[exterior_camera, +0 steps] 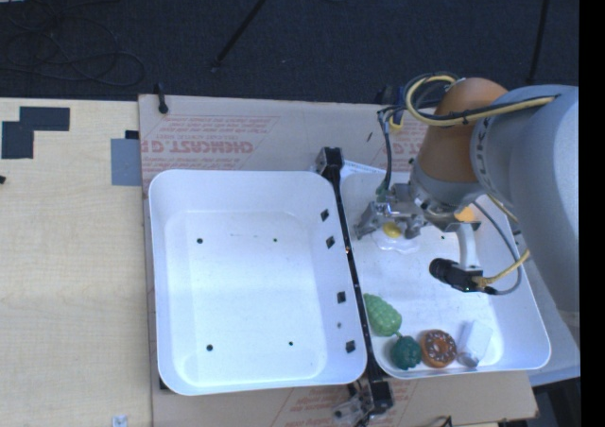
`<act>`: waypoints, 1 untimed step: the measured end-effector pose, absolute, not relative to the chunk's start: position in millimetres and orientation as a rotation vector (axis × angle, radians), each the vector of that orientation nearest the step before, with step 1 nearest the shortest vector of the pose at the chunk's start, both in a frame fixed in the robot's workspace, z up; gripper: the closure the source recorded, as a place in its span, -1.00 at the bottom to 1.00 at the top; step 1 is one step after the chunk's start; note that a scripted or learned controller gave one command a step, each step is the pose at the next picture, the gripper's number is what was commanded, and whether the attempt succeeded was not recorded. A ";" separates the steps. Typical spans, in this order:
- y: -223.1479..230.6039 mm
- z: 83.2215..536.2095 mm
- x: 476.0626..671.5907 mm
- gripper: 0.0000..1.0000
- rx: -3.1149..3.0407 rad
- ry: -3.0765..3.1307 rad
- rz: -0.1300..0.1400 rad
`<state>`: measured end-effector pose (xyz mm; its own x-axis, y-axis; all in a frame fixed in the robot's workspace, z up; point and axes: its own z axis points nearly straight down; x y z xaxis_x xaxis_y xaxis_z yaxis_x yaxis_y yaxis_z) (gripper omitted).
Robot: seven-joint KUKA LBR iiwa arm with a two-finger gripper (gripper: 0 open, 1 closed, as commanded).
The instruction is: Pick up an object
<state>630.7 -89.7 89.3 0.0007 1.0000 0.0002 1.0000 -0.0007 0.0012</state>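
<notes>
Bench: I see pale wood [66, 255] on the left, with cardboard [236, 137] under both bins.
Left bin: I see the white tray [170, 227] with small dark dots on its floor.
Divider: a black strip [342, 255] runs where the two bins meet, from the far edge down to the near one.
Right bin: I see its floor [416, 298] partly covered by the arm; the objects lie along its near edge.
Green object: a light green lump [382, 315] lies just beside the divider, near the front of the right bin.
Teal ball: a dark teal round thing [406, 352] sits just in front of the green one, close to it or touching; I cannot tell which.
Doughnut: a brown ring [438, 348] lies just right of the ball.
White piece: a small pale block [475, 340] lies just right of the doughnut, near the bin's corner.
Gripper: I see it [389, 223] low over the far part of the right bin, well apart from the four objects. Something pale yellow [391, 231] shows at its tip; too blurred to name.
Grip state: I cannot tell.
Arm: the grey body [529, 179] with its orange band [463, 132] comes in from the right, cables looped over it.
</notes>
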 end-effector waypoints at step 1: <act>-81.7 163.0 645.7 -1.00 2.216 2.221 0.006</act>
<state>645.7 -81.7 163.0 -0.0021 1.0000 -0.0001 1.0000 0.0021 0.0053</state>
